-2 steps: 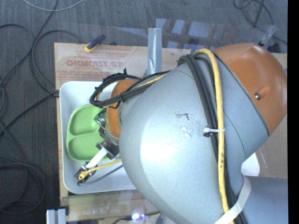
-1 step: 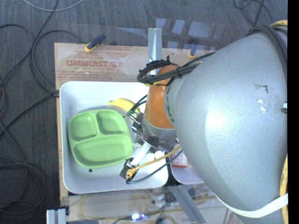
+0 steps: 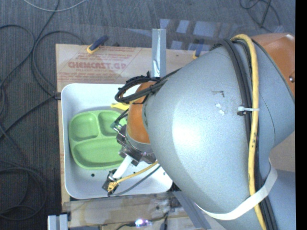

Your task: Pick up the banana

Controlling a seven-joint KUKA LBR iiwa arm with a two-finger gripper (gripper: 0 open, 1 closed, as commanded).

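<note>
Over the bin, arm position: the grey robot arm [image 3: 216, 128] with its orange wrist band [image 3: 136, 126] reaches in from the right and hangs above the right part of the shallow white plastic bin [image 3: 67, 128].
Gripper state: cannot tell; the gripper sits under the wrist and the arm's body screens its opening.
Banana location: cannot tell. The bare parts of the bin floor and of the green plate carry no banana. Judged from that, it most likely lies beneath the arm, in the right part of the bin.
Step in hand: judged as approach or descent over the target. No grasp can be confirmed, and the pick-up is not yet shown as done.
Next move calls for: a closure centred across the banana's narrow width, followed by a straight vertical lift. The lift must clear the plate rim and the bin wall.
Risk: a curved, smooth fruit may roll or slip out of an off-centre closure.
Count, bins: one in sight.
Count, plates: one green moulded plastic plate [image 3: 93, 140], divided into three compartments, lying in the left half of the bin.
Count, arms: one.
Count, boards: one brown board with red lettering [image 3: 96, 63] under the bin's far edge.
Count, clamps: one yellow-and-blue clamp [image 3: 97, 43] on the board's far edge.
</note>
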